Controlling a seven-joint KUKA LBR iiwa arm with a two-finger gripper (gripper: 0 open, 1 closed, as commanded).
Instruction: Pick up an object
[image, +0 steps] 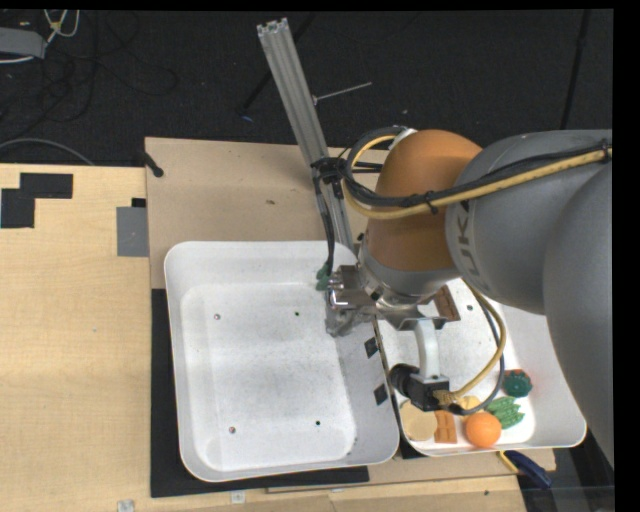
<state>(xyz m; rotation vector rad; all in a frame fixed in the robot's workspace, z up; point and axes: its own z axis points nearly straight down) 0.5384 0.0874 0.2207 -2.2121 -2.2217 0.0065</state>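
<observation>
Gripper (343, 303): low at the left bin (250, 400)'s right wall; open or closed, I cannot tell. Pickable items, right bin (548, 415), near end: orange ball (483, 430), green toy (506, 409) (both lying loose). Status: nothing lifted yet, I judge; grasp remains.

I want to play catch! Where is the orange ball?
In the camera view, the orange ball lies in the right-hand bin near its front edge, between a tan block and a green toy.
</observation>
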